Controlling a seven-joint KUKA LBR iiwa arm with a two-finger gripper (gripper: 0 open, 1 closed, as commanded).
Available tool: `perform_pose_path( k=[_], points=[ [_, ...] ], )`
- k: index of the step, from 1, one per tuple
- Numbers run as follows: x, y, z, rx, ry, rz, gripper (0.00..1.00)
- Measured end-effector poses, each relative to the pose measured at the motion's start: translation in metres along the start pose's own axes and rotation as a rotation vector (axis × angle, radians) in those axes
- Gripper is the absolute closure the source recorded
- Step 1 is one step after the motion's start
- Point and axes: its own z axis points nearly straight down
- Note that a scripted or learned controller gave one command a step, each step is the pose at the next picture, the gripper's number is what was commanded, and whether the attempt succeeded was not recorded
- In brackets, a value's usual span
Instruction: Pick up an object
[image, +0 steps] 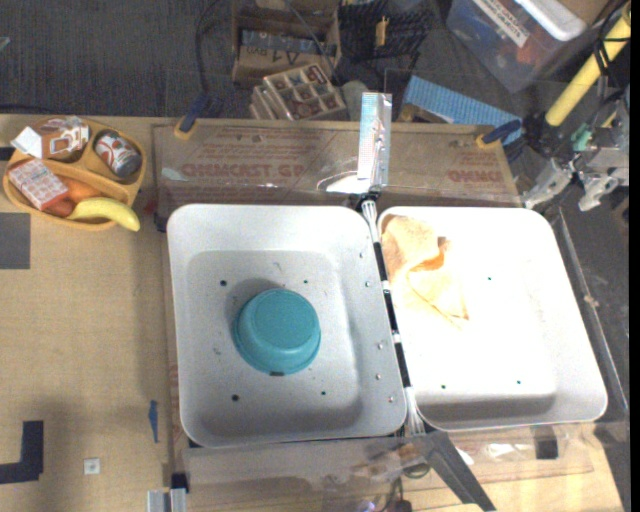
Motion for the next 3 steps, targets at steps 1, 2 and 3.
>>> perform_pose_path(
  k=[1, 2, 3],
  points=[
    [0.032, 0.009, 0.156, 0.0, 0.0, -0.051, 0.0],
    [0.091, 0.02, 0.183, -0.008, -0.003, -0.291, 0.0],
    [0.113, -0.083, 0.183, -0.014, -0.004, -0.36, 0.0]
  ],
)
